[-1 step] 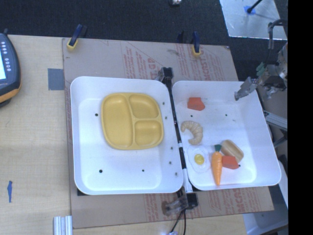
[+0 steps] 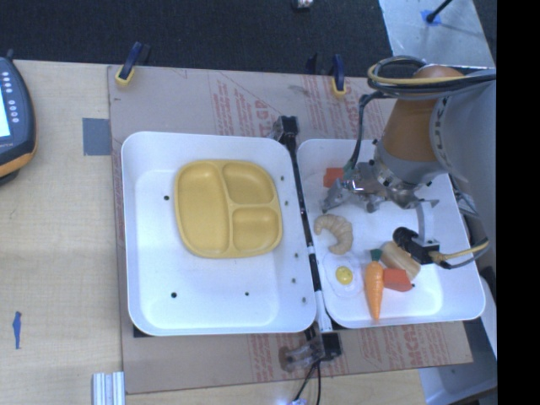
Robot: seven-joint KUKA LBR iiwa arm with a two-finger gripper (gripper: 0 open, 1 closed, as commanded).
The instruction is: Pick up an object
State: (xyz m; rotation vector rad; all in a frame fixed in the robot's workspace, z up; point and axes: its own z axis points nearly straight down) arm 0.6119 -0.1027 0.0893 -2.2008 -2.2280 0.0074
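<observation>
Right bin [image 2: 472,306]: small toy foods lie loose for picking, pale croissant [image 2: 336,232], fried egg [image 2: 342,274], orange carrot [image 2: 374,289].
Claw [image 2: 371,194]: over the bin's far end; grip state cannot be told.
Left bin [image 2: 135,226]: yellow divided plastic plate [image 2: 228,207], likely as drop place.

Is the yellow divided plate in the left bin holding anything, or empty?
Empty. The yellow divided plate lies flat in the left bin, and all three compartments show bare yellow.

The cardboard sheet [image 2: 253,99] under the bins bears red printing (too faint to read).
</observation>
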